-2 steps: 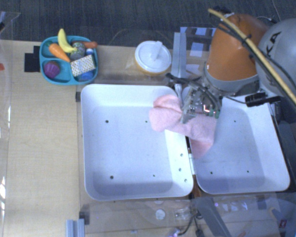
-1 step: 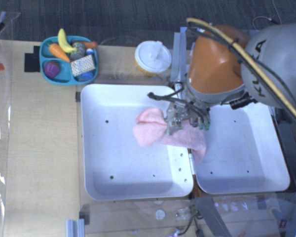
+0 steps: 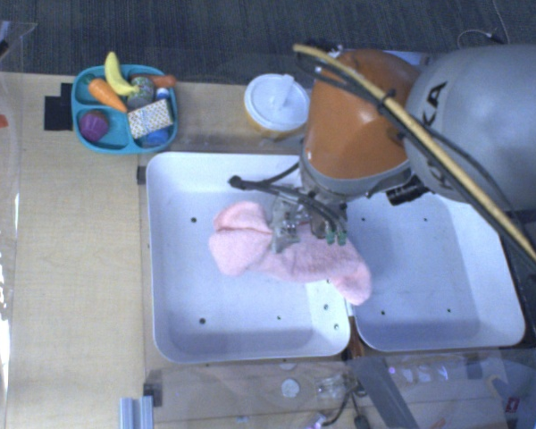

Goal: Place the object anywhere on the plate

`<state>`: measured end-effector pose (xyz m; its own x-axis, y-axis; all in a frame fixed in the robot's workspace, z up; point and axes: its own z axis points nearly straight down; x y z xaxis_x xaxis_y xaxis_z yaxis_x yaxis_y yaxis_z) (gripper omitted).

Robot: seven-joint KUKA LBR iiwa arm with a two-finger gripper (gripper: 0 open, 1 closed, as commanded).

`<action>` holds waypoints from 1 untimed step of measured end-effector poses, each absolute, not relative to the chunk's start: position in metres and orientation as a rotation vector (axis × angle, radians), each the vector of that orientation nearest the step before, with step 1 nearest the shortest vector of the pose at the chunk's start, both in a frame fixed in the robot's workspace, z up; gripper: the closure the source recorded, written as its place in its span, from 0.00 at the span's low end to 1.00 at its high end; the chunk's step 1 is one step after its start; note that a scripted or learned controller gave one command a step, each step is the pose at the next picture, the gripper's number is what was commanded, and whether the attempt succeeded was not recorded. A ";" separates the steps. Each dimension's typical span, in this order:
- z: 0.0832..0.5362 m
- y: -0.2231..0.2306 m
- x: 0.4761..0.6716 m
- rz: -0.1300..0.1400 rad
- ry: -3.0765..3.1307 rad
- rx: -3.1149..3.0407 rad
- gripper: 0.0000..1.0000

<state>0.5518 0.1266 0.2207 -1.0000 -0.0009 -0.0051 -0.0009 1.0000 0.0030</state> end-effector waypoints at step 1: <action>0.223 0.171 0.525 0.004 3.138 -0.002 1.00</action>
<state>0.5252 0.1706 0.2234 -1.0000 -0.0015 -0.0033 -0.0015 1.0000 0.0026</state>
